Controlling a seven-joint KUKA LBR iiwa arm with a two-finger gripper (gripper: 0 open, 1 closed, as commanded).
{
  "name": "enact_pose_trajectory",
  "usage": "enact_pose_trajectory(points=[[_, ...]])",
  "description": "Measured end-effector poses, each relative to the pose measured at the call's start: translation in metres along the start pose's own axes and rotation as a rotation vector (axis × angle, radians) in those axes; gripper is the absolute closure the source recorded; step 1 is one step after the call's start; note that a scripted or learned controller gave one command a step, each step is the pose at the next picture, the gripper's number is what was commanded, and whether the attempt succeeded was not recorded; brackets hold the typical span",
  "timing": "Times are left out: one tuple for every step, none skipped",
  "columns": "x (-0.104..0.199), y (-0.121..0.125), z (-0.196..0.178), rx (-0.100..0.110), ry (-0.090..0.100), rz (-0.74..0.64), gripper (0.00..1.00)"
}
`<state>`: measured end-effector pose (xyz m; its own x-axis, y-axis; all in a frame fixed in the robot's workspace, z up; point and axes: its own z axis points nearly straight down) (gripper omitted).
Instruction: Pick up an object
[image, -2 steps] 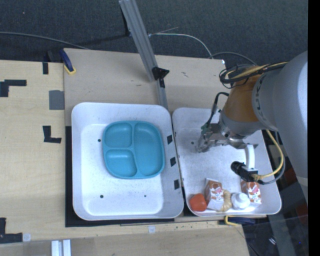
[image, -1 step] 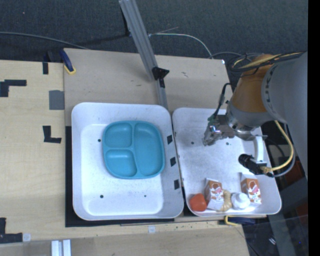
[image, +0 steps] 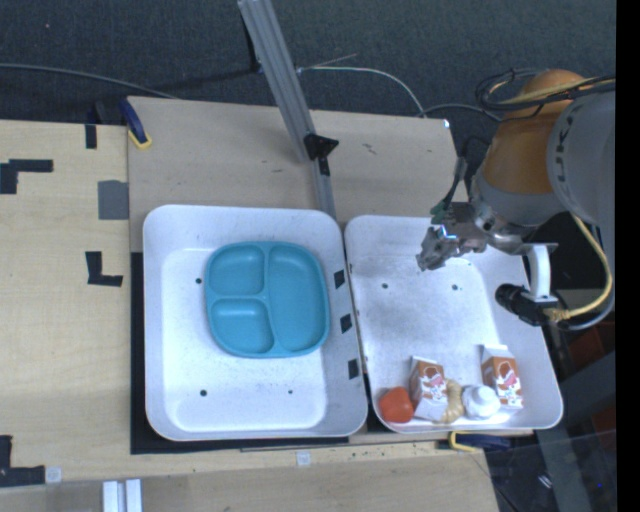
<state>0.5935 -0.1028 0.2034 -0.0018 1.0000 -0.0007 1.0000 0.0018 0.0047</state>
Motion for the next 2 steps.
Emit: enact_pose_trajectory(points=[[0.007,0.0,-0.045,0.001,0.0,-0.001,1.0],[0.056,-0.013,-0.034,0.007,0.002,-0.003,1.0]])
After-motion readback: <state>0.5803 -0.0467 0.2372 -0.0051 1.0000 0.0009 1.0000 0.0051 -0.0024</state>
